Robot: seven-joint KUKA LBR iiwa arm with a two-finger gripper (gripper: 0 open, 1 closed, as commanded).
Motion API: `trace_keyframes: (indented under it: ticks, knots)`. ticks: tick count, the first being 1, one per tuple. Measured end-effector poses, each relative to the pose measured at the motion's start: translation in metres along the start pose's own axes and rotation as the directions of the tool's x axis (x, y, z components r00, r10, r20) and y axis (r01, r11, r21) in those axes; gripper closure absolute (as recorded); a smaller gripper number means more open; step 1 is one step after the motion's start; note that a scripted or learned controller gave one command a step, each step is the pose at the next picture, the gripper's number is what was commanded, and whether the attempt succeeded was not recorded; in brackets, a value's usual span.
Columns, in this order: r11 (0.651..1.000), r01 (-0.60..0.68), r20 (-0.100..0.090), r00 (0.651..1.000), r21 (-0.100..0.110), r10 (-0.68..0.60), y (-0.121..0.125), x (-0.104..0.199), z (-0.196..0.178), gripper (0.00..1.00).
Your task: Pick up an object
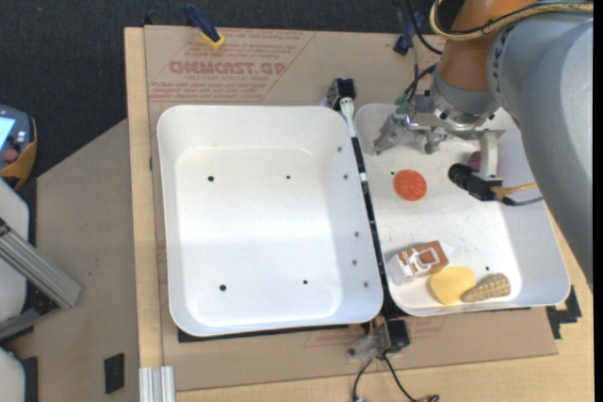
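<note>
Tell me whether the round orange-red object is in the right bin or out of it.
In. The round orange-red object lies on the right bin's white floor.

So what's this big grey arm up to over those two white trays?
The arm reaches in from the right and hangs over the far end of the right bin, with its gripper just above the bin floor. It holds nothing. In that bin lie a small orange-red ball, a brown and white packet, a yellow piece and a tan cone-shaped thing. The ball lies closest to the gripper. The left bin sits beside it.
</note>
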State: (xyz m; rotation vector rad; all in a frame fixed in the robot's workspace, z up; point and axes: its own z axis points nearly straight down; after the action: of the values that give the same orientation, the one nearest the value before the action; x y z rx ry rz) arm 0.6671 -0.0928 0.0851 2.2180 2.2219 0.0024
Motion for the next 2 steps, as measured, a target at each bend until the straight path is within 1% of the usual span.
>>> trace_keyframes:
  ticks: [1, 2]
  knots:
    - [1.0, -0.003, -0.001, 1.0, 0.007, 0.003, -0.033, -0.006, 0.0, 0.0]
    - [1.0, 0.0, 0.001, 1.0, -0.002, 0.0, 0.0, -0.007, 0.0, 0.0]
